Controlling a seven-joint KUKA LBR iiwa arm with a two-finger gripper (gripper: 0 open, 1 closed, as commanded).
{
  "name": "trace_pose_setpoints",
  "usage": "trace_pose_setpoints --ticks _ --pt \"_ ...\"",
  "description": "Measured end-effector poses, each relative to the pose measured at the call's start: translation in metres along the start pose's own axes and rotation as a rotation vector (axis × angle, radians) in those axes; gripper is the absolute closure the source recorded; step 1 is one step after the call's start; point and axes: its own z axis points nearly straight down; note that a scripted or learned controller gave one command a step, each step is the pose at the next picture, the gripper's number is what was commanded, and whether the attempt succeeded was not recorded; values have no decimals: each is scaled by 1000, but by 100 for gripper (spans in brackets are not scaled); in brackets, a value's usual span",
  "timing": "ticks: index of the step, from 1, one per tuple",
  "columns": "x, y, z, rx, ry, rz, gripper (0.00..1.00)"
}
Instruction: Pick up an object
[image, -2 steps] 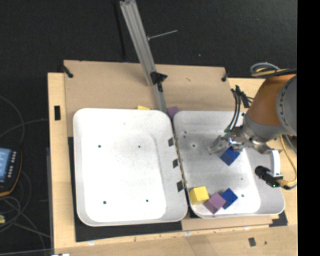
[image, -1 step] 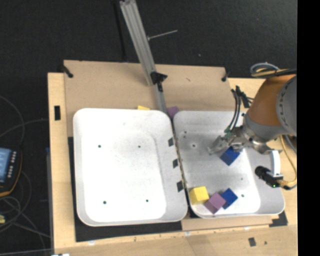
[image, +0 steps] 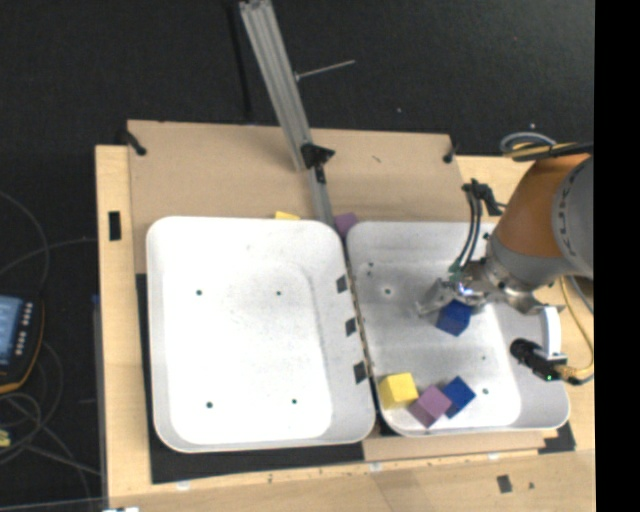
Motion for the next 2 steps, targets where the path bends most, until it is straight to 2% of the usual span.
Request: trace_pose_setpoints --ticks 1,2 --pt "1 -10 13 2 -2 4 0" --pt "0 -9 1 -2 -2 6 100"
